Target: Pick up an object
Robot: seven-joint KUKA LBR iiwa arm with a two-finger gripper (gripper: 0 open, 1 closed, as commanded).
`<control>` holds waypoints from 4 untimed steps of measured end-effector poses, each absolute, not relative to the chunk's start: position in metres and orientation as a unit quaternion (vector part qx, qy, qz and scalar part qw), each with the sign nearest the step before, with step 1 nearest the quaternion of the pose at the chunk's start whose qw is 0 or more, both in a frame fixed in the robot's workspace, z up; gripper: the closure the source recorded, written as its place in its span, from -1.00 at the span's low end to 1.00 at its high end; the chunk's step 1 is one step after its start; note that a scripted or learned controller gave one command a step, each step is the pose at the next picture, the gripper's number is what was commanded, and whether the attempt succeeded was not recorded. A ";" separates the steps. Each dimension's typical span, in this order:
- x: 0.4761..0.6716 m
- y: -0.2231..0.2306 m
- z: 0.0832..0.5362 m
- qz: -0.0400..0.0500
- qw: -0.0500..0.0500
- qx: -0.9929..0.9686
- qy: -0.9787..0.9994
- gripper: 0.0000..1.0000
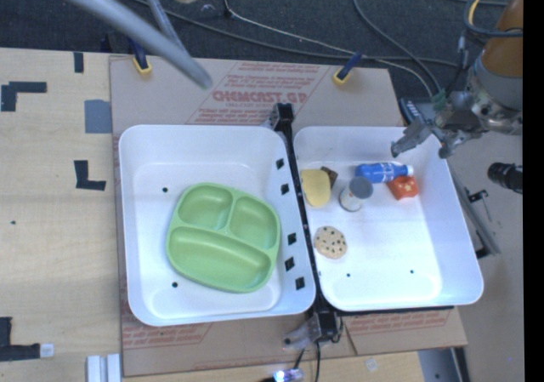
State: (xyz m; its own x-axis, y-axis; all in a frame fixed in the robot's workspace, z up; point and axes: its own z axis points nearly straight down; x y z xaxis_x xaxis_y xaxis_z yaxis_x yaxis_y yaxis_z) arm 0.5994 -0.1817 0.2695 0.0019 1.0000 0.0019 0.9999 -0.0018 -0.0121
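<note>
End effector: I see it at the right bin's upper right corner, above the rim. Two dark fingers splay apart, one toward the left at about the bin's edge and one shorter to its right. Nothing sits between them, so I read it as open and holding nothing.
Arm: I see it entering from the right, orange band at the top right, grey wrist below it.
Right bin: white and shallow; it holds all the small objects, clustered in its upper left part.
Blue bottle: lying on its side, white cap end to the right, just below and left of the end effector.
Red block: touching or just beside the bottle's cap end, on its lower side.
Grey round piece: just left of the bottle; I cannot tell what it is.
Yellow object: near the divider between the bins.
Cookie: round, speckled, lying apart below the yellow object.
Left bin: holds a green divided plate, lying flat.
Surface: pale wood with a cardboard sheet under both bins.
</note>
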 end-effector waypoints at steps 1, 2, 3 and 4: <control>0.602 -0.181 0.276 0.001 0.000 -0.707 -0.708 -1.00; 0.604 -0.191 0.221 0.002 0.002 -0.707 -0.707 -1.00; 0.607 -0.193 0.175 0.002 0.002 -0.707 -0.708 -1.00; 0.601 -0.193 0.133 -0.001 -0.003 -0.707 -0.707 -1.00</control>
